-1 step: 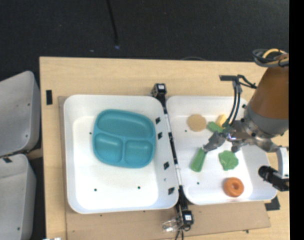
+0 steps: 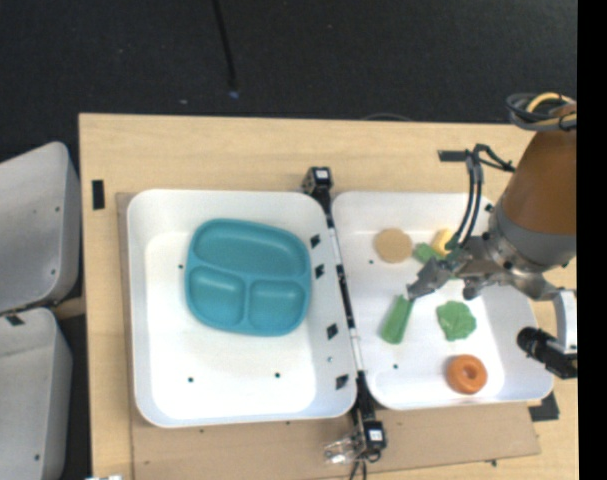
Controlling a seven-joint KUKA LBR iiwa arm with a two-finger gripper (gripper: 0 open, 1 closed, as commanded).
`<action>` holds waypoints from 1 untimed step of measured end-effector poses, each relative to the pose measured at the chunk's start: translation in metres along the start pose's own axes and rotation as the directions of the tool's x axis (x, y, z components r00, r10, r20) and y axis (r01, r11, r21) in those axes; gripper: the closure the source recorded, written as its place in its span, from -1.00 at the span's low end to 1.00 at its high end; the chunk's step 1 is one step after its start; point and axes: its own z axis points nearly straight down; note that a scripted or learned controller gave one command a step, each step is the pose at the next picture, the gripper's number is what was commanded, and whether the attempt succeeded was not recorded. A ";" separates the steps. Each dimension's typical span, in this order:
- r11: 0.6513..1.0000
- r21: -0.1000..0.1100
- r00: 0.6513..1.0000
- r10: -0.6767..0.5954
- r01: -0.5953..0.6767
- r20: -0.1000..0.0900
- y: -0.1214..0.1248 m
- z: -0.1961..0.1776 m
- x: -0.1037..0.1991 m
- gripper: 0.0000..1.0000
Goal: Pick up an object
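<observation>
Dark floor surrounds a pale wooden table (image 2: 103, 268) carrying two white bins. Your left bin (image 2: 153, 368) holds a teal divided plate (image 2: 248, 275). Your right bin (image 2: 423, 393) holds the candidates: a green stick (image 2: 395, 320), a green lump (image 2: 455, 319), an orange ring (image 2: 467, 373), a tan disc (image 2: 391, 245) and a yellow piece (image 2: 442, 238). The pincer (image 2: 428, 280) hovers just above the stick's upper end; whether it is wide or narrow, you cannot tell. Judgement: straddle the stick across its narrow width. The lump lies near; the divider rim leaves modest room leftward.
</observation>
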 end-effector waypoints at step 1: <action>1.000 0.004 1.000 0.003 -0.003 0.000 -0.008 0.046 0.001 -1.00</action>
